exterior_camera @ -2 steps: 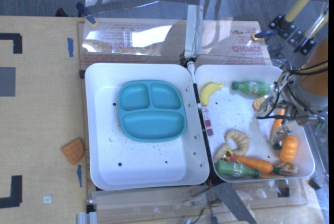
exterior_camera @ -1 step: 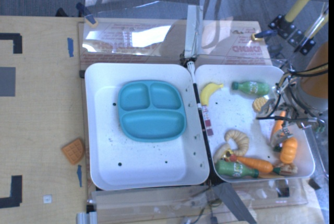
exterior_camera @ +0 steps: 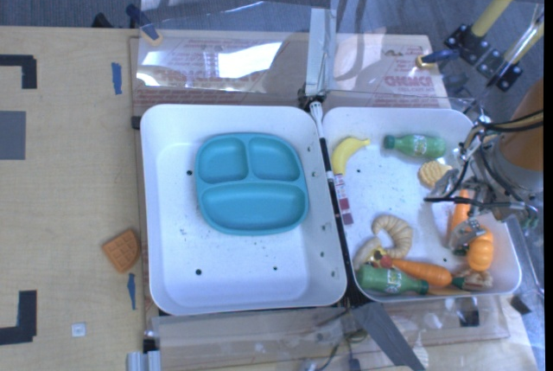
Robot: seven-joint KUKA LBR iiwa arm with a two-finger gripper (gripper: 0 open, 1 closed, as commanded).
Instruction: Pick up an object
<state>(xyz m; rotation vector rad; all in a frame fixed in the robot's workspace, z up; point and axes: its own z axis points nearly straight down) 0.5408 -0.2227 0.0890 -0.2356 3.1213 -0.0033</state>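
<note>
Pincer (exterior_camera: 467, 227) low in right bin (exterior_camera: 406, 188), orange toy (exterior_camera: 479, 250) just beside; grip state unclear, perhaps touching.

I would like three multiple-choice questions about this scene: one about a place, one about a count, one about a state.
1. Where is the blue divided plastic plate?
A. left white bin
B. right white bin
C. wooden bench

2. How many green plastic bottles lie in the right bin?
A. one
B. two
C. four

3. How does the yellow toy banana lie?
A. on the plate
B. under a bottle
C. alone on the bin floor

Answers: 1 A, it rests in the left bin. 2 B, one near the top, one at the bottom. 3 C, nothing touches it.
</note>
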